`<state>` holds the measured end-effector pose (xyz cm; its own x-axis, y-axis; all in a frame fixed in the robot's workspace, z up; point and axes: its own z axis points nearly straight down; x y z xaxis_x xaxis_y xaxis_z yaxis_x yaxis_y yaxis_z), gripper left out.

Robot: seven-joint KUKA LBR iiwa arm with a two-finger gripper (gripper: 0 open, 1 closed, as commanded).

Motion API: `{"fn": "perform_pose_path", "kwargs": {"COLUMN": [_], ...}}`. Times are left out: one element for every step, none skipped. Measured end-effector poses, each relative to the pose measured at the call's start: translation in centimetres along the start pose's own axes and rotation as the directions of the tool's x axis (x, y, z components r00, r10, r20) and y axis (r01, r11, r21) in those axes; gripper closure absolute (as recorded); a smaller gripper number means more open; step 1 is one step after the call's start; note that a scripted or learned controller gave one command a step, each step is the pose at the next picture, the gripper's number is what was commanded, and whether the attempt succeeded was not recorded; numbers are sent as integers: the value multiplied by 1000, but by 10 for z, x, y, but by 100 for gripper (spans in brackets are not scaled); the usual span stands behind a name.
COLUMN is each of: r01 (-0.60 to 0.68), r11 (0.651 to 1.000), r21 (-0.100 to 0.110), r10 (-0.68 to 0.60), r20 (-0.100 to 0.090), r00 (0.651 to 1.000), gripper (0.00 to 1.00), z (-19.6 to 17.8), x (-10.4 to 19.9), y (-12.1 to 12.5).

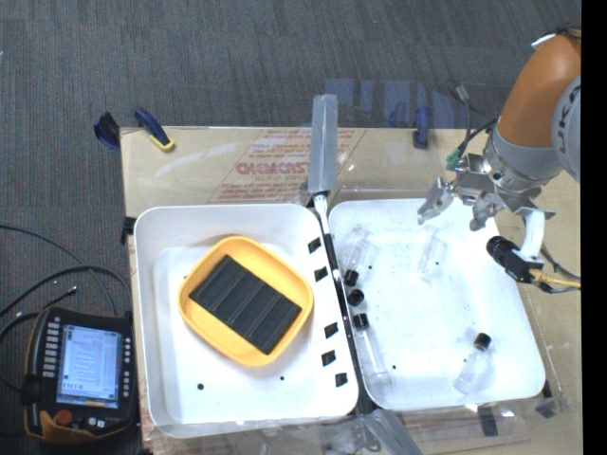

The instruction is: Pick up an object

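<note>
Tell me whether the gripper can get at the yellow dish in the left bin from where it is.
Probably yes. The gripper hangs over the right bin; the dish lies uncovered, with only the low divider between.

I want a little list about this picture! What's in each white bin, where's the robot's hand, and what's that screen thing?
left bin: a yellow dish with a dark ribbed slab lying in it
right bin: several clear little bottles with black caps, one near the front right corner
gripper: over the back edge of the right bin, nothing between its fingers
arm: grey with an orange band, reaching in from the right
screen thing: a handheld controller on the floor, left of the bench
</note>
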<state>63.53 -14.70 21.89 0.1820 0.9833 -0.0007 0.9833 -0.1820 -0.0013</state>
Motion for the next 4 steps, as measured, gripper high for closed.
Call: {"fn": "perform_pose_path", "kwargs": {"r01": [-236,-190,-141,-210], "r11": [972,982,990,978], "r21": [3,0,-21,4], "r10": [236,190,141,210], "r20": [-1,-1,-7,-2], "r00": [972,982,990,978], "gripper": [0,0,0,0], "z": [131,59,120,112], "x": [-41,-45,-56,-66], "y": [-51,4,-1,-107]}}
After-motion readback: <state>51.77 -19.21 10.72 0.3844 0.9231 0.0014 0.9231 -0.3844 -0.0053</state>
